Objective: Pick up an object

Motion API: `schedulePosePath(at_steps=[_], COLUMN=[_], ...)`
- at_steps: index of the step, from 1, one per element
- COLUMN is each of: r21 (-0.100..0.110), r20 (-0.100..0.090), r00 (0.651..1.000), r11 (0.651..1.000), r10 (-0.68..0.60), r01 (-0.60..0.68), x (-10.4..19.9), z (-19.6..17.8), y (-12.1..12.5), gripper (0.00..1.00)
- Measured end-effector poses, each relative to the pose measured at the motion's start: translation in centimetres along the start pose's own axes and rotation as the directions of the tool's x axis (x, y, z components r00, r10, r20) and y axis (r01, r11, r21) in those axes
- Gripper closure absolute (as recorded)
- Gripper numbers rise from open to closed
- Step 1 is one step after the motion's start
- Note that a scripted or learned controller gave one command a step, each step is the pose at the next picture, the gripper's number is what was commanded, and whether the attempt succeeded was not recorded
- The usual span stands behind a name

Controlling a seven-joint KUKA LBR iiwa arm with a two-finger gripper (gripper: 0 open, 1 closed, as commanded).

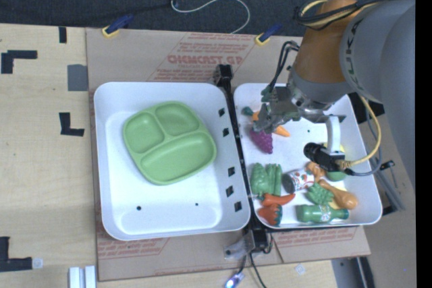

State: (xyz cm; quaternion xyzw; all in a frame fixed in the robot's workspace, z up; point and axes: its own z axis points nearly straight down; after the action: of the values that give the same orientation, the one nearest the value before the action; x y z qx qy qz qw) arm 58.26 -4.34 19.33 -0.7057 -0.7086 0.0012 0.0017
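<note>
My gripper (267,120) reaches down into the back left part of the right bin (358,216), just above a purple grape bunch (262,139). An orange carrot piece (282,132) lies right beside the fingers. The wrist hides the fingertips, and no object shows between them. Farther forward in the same bin lie a green leafy vegetable (266,179), a red pepper (273,207), a green bottle (321,214), a small can (300,180) and a tan toy piece (335,192).
The left bin (115,212) holds a green divided plate (170,141). A black divider with clips (233,145) runs between the bins. A white object (333,131) and black cable (322,154) hang off the arm over the right bin. Cardboard surrounds both bins.
</note>
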Motion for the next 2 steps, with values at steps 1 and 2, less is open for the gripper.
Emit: schedulePosePath(at_steps=[1,2], r21=[-0.01,-0.001], r20=[-0.001,0.0], r00=[1.0,1.0], r11=[1.0,1.0], r10=[-0.003,0.002], r01=[0.003,-0.002], x=[4.7,5.1], z=[-9.6,-14.5], y=[-2.0,-9.2], gripper=[1.0,1.0])
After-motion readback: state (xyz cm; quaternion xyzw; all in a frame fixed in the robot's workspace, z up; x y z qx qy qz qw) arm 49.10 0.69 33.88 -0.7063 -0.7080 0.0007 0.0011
